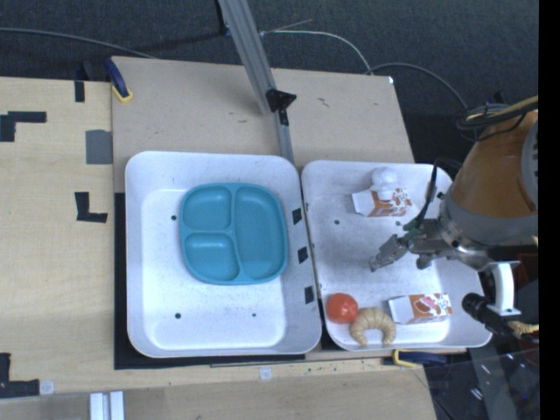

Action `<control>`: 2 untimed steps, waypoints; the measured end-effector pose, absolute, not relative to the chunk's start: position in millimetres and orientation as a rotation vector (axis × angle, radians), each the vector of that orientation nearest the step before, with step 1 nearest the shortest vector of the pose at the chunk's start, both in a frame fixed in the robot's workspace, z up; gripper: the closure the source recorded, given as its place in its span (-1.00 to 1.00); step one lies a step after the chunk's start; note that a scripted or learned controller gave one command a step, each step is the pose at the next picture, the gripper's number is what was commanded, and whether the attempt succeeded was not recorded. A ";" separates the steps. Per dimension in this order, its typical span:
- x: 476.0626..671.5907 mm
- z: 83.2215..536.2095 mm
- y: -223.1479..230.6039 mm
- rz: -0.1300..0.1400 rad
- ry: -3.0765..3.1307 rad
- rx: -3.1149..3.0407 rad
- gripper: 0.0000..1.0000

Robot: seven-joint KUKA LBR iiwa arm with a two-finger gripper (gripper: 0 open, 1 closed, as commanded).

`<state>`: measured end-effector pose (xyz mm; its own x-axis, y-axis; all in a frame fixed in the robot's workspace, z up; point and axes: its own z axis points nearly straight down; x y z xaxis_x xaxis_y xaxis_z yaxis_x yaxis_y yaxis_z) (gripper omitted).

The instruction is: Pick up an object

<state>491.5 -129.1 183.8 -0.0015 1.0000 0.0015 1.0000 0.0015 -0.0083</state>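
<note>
My gripper (pixel 405 259) hangs open over the middle of the right bin (pixel 325 234), with nothing between its fingers. Below it, near the bin's front wall, lie a red tomato (pixel 342 306), a tan croissant (pixel 374 325) and a small white-and-orange carton (pixel 421 307). Toward the back of the bin a second white-and-orange carton (pixel 382 203) lies with a small white rounded object (pixel 383 178) touching its far side. The gripper is apart from all of them.
The left bin (pixel 149 261) holds a blue divided plate (pixel 234 233). A grey metal bar (pixel 254 51) slants down to the bins' shared back corner. The grey and orange arm (pixel 494 191) covers the right bin's right side.
</note>
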 end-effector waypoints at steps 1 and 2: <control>495.3 137.2 -132.9 0.007 -2.218 -2.216 -1.00; 495.3 87.9 -133.0 0.002 -2.222 -2.221 -1.00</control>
<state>495.3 -133.0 87.9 -0.0005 1.0000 -0.0013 1.0000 0.0005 -0.0008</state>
